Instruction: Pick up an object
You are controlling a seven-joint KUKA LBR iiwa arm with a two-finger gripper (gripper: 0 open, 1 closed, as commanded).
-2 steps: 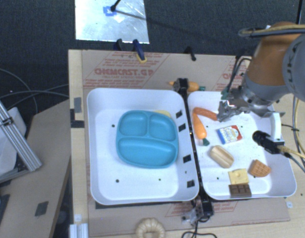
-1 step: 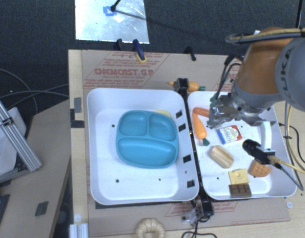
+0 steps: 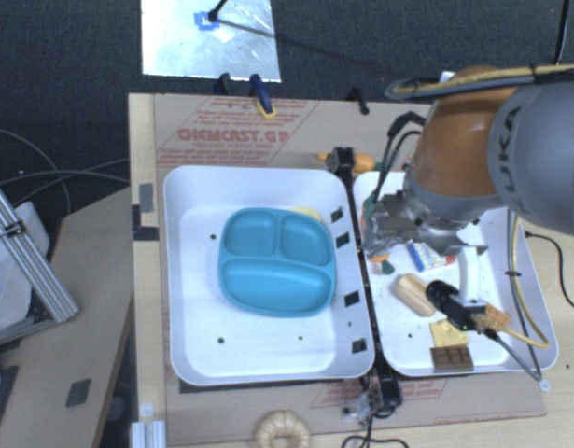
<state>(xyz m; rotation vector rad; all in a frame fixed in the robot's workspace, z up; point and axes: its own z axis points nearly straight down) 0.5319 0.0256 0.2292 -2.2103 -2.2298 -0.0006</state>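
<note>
A brown waffle-like square [image 3: 451,357] and a tan wooden cylinder [image 3: 413,294] are seen nearest in the right white bin [image 3: 534,339]. Beyond them, small cluttered items are partly hidden beneath the grey-and-orange arm's gripper [image 3: 387,236], whose state cannot be told. A blue divided plastic plate [image 3: 275,260] lies in the left white bin [image 3: 198,343].

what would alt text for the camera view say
A grey and orange robot arm reaches from the right over the right white bin, which holds small objects including a brown waffle-like block. The left white bin holds a blue divided plate.
</note>
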